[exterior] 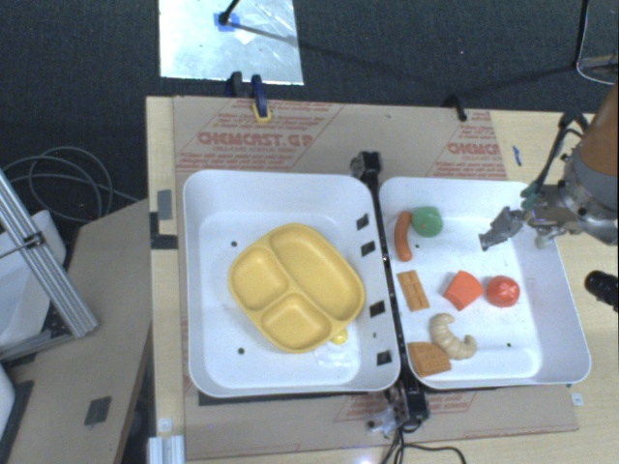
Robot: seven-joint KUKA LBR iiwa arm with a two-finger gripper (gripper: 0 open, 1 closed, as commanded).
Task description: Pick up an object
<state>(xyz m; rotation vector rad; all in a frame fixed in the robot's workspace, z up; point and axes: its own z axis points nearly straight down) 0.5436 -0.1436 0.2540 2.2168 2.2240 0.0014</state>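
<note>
A: What sits in the left bin (208, 259)?
B: A yellow divided plate (295, 286), near the centre, tilted so its long axis runs from ten to four o'clock.
A: And the right bin (556, 307)?
B: Starting at its nine o'clock edge: an orange sausage (402, 236), with a green ball (427, 222) just beside it at two o'clock. Below them lies a tan cracker (413, 290), then a second cracker (428, 358) at the bin's seven o'clock corner, touching a pale croissant (453, 336). An orange block (462, 289) sits mid-bin, with a red tomato (502, 291) just beside it at three o'clock.
A: Where is the gripper (518, 228)?
B: Over the bin's two o'clock corner, well apart from the tomato below it. Its fingers stand spread apart with nothing between them.
</note>
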